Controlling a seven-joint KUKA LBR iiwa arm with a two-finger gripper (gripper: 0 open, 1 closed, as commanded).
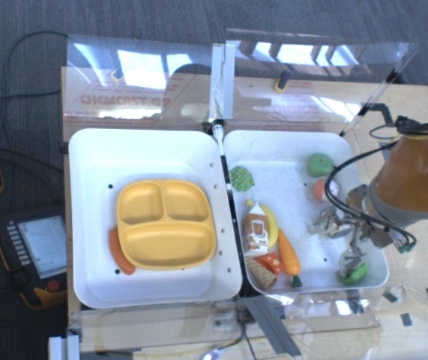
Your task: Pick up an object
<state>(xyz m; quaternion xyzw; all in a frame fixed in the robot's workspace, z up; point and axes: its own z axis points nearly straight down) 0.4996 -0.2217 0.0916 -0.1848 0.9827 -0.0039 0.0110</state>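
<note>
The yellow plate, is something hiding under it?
Yes. An orange hot dog pokes out from under the yellow plate, at its left edge. How far it reaches underneath is covered.

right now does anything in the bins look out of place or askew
One thing stands out: an orange sausage-like piece in the left bin lies half tucked under the left edge of the yellow divided tray rather than in a compartment. The toy foods in the right bin are loosely scattered, but nothing looks spilled or damaged.
</note>
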